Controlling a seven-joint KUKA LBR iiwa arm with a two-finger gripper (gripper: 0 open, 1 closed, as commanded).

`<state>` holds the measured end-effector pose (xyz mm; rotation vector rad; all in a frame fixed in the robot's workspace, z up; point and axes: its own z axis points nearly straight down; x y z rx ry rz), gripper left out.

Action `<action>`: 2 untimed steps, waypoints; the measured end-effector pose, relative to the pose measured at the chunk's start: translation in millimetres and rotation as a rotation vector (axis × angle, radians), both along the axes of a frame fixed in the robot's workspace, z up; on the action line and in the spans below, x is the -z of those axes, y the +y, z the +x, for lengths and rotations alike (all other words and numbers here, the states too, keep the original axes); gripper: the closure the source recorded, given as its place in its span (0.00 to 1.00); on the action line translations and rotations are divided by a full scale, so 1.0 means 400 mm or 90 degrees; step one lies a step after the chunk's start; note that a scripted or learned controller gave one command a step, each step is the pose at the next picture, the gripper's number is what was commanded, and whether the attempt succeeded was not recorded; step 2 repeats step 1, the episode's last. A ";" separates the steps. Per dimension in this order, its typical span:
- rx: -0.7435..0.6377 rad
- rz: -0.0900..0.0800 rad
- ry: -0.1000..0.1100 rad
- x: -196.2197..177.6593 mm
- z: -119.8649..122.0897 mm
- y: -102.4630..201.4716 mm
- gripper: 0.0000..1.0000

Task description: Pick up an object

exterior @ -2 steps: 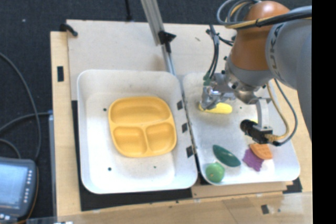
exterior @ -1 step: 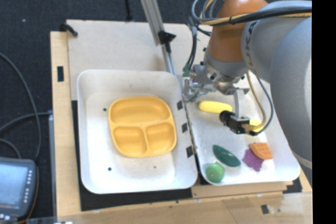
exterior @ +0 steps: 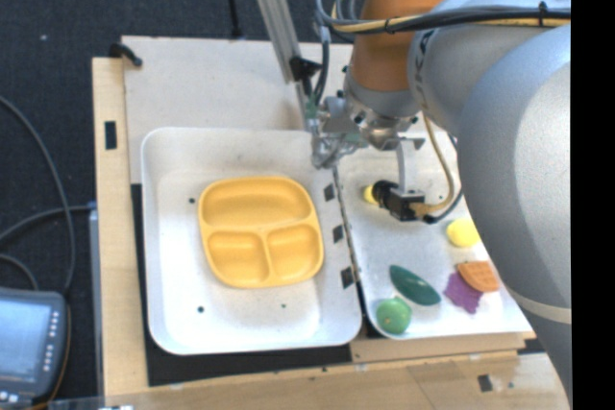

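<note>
The claw (exterior: 332,149) hangs over the divider between the bins; whether it is spread, I cannot tell. Right of the divider, beyond the claw, lie the green object (exterior: 414,285) and yellow ball (exterior: 462,232).

The light is bright and even, from above. Shadows are soft, and the white bin (exterior: 163,206) looks slightly overexposed. Focus is moderately sharp.
</note>
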<state>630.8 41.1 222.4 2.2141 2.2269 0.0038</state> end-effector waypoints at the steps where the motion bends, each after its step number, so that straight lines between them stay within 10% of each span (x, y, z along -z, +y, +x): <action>1: 0.000 0.000 0.000 -0.007 0.091 0.099 1.00; 2: 0.000 0.000 0.000 -0.007 0.091 0.099 1.00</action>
